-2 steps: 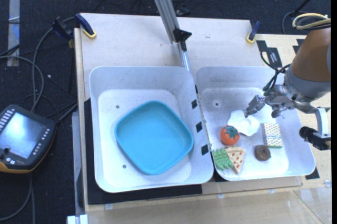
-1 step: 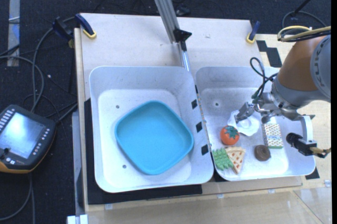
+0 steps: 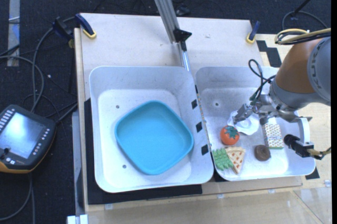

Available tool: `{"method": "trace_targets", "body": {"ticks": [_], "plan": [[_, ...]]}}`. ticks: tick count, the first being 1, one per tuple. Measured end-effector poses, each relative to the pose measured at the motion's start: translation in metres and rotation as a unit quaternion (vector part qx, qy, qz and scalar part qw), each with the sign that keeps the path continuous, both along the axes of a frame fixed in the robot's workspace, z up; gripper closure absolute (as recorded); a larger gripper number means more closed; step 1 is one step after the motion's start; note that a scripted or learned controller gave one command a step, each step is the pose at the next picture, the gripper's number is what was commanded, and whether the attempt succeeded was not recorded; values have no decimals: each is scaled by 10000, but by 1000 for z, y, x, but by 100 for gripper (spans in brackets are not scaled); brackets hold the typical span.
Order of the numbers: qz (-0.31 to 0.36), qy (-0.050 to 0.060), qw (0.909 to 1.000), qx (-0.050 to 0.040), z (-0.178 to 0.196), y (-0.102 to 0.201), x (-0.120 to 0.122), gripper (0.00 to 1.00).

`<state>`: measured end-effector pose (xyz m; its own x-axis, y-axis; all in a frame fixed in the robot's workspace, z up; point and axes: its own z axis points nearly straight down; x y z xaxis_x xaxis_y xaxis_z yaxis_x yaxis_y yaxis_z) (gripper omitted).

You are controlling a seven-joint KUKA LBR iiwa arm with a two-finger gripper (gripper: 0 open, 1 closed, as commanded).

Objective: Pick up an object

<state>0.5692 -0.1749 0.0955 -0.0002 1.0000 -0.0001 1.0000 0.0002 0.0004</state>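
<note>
Maybe the tool, whose grip I cannot tell, will slip off the round tomato just beside it and roll it away.

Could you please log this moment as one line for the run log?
end effector: low in right bin | near tomato | blue tray: left bin

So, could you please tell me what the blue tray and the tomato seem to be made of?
The blue tray looks like moulded plastic: one even colour, a soft sheen, rounded corners and a raised rim. The tomato is probably a plastic or rubber toy, judging by its flat, uniform red and stiff green top; the view is too coarse to tell which.
</note>
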Motion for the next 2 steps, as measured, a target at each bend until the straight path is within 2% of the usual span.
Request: {"method": "trace_targets", "body": {"ticks": [1, 2], "plan": [[1, -17, 10000, -3, 12, 0, 1, 100], [5, -19, 10000, -3, 69, 9, 4, 100]]}}
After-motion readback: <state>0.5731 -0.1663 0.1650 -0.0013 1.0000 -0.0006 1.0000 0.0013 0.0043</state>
